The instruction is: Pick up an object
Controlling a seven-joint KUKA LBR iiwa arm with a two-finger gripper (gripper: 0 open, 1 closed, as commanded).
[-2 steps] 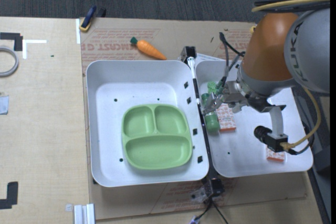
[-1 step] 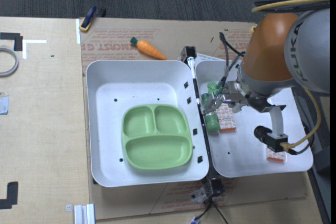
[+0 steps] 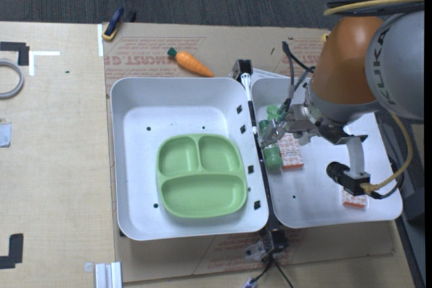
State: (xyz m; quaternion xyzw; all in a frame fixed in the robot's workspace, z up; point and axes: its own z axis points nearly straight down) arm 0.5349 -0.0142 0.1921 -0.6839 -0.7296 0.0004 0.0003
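Where bins meet, gripper crowds.

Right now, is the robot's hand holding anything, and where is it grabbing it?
It cannot be told. The gripper is low in the right bin, right at a green bottle and a small red-and-white packet, but the view doesn't show anything between its fingers.

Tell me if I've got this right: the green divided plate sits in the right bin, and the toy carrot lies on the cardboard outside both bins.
Not quite. The camera view shows the green divided plate in the left bin, not the right bin. The rest holds: the toy carrot lies on the cardboard outside both bins.
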